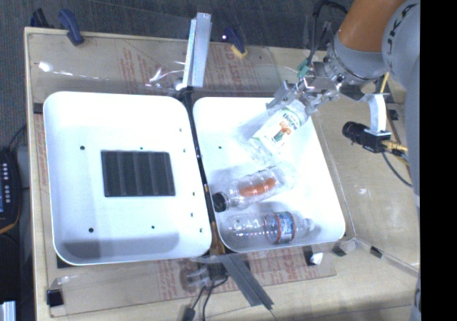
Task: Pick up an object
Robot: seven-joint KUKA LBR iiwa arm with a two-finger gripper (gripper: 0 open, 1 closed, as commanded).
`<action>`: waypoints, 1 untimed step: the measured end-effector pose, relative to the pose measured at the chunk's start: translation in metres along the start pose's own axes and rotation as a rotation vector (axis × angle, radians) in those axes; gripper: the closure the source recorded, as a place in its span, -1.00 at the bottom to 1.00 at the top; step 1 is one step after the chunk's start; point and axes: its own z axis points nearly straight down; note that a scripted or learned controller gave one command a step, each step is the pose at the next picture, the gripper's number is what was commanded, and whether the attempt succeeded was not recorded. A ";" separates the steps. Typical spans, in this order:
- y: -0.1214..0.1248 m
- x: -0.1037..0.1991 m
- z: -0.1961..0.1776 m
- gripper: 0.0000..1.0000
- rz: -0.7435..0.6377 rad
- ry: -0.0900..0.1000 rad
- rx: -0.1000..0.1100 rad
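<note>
We saw a pale wooden bench (371, 205) carrying two shallow white bins side by side. The left bin (64, 170) and the right bin (325, 191) touched along their inner edges. Clear plastic sheeting (164, 73) lay crumpled on the bench behind them. Blue clamps (70, 26) gripped the far edge, and a black cable (400, 162) trailed over the right side.

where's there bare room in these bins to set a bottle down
Left bin: open floor all around the dark ridged pad. Right bin: a bare patch at its upper left. Crowded lower right: two clear bottles, with a third at the gripper.
</note>
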 end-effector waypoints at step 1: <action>-0.053 -0.010 0.128 -1.00 -0.124 0.001 0.001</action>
